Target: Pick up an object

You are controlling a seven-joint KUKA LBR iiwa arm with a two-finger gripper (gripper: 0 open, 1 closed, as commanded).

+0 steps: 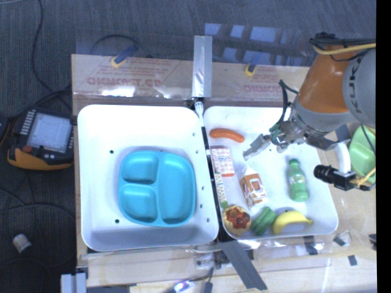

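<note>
The arm (333, 90) reaches in from the right over the right bin (327, 221), and its gripper (259, 145) hangs above the bare white floor in the upper middle of that bin, with nothing between its fingers; whether they stand wide or narrow cannot be told from this slant. No single target is named, so any of the bin's contents will serve. Nearest is the sausage (226, 135), lying flat just to the gripper's left near the back wall. Below the gripper sits a small carton (254, 190), with a long flat packet (221, 163) beside the divider, a green bottle (297, 179) lying to the right, and along the front edge a round piece of mixed food (237, 218), a green vegetable (263, 220) and a banana (291, 221), the last two touching. The left bin (98, 127) holds a blue divided tray (157, 186), which looks too broad for a two-finger grasp. The step in hand appears to be choosing and lining up a descent. To do it well, I would pick a thing that lies apart from its neighbours, such as the sausage or the bottle, turn the fingers across its short width, centre over its middle and come straight down until they straddle it before closing. The sausage sits close to the wall, so a finger could catch the rim; the bottle is round and could roll away.
</note>
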